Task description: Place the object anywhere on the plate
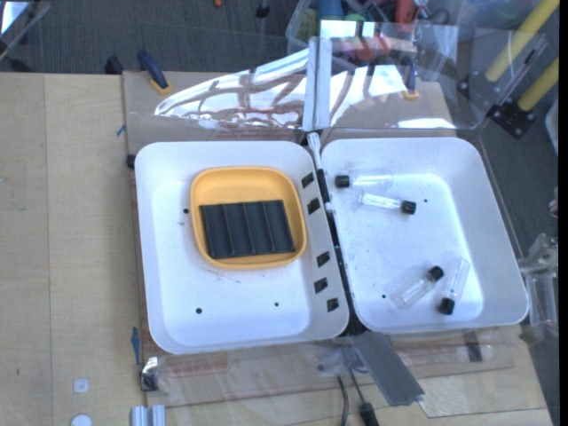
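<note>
Pale wood of the desk at nine o'clock, bare but for small bits near the lower edge. Next, set on it, the left bin, white and shallow, holding a yellow plate a little toward twelve o'clock of the bin's middle. On that plate, a black ridged insert covering most of the floor, nothing else lying on it. Along the seam between the bins, a row of small black tabs. Then the right bin, carrying four clear vials with black caps: one vial at eleven o'clock of the bin, a second vial just beside it toward the centre, a third vial at six o'clock, and a fourth vial near it at five o'clock, standing more steeply across the frame. Presumably one of these to serve as the object, though impossible to say which. Well apart from the plate, all four, with the seam between. As for the hand, apart or together: cannot tell. Judged from the layout, nothing of the task done so far: no pick, no carry, no release. Left to do: seize a vial, cross toward nine o'clock, set it down anywhere on the plate.
</note>
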### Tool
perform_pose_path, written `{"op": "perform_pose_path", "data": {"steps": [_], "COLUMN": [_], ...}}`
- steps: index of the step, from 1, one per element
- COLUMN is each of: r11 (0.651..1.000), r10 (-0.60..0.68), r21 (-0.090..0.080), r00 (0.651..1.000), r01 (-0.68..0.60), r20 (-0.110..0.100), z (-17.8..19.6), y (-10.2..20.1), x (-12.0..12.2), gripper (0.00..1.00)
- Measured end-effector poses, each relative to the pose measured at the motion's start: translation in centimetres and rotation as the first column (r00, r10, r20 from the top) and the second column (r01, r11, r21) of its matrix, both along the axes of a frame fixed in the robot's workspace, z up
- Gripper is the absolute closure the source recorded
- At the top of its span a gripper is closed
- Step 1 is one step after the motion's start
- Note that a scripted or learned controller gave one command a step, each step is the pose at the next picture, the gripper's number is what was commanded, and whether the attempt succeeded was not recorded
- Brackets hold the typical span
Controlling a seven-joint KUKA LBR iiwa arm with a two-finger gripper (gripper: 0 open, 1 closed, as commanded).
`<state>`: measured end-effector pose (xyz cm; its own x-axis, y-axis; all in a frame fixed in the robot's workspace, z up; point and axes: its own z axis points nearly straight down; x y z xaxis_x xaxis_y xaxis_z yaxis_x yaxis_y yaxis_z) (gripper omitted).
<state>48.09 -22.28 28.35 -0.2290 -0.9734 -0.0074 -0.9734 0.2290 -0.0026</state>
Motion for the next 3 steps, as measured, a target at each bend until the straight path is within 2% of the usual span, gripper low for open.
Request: {"op": "perform_pose_path", "data": {"steps": [1,2,3], "r11": [0.951,0.865,0.734], "r10": [0.308,0.503,0.680], "r21": [0.000,-0.001,-0.001], "r00": [0.951,0.865,0.734], "r01": [-0.308,-0.503,-0.680], "r20": [0.001,0.003,0.003], "z": [-0.8,0.2,1.0], "y": [0.0,0.4,1.4], "x": [0.0,0.0,0.4], "gripper": [1.00,1.00,1.00]}}
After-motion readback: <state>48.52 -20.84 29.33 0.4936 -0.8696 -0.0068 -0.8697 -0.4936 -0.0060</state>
